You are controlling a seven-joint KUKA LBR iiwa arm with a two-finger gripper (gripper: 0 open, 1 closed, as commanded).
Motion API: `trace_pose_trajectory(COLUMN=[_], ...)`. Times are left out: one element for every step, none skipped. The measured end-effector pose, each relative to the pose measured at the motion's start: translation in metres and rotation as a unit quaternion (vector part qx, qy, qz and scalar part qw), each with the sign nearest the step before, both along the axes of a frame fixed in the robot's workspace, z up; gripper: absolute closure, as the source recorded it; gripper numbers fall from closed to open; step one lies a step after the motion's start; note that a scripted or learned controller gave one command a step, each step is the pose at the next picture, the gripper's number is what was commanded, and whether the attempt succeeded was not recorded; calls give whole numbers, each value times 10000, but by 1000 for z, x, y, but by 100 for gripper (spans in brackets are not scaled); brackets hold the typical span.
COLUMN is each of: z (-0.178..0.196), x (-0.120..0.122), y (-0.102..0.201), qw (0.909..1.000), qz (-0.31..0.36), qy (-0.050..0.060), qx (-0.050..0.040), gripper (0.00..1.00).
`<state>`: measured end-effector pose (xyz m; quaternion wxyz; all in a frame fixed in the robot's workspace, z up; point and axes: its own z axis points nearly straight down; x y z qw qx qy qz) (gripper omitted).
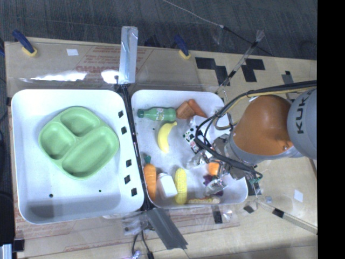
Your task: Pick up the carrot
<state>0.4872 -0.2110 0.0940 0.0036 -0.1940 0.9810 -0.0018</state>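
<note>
Beige desk (70, 55) carries two white bins side by side; landmark: right bin (141, 99). Carrot (150, 181) lies along its left wall near the front corner, just beside a white block (167, 186) and a corn cob (181, 185); a banana (165, 136) and green bottle (157, 113) lie toward its rear; gripper (212, 172) sits low over its right side, well apart from the carrot; gripper opening cannot be determined; left bin (32, 198) holds a green divided plate (78, 141).
</note>
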Motion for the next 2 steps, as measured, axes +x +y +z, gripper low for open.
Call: trace_pose_trajectory(z=[-1, 9], x=[-1, 4], y=[1, 1], qw=[9984, 9987], qz=[-561, -508], qy=[23, 31], qx=[16, 15], gripper=[0, 0])
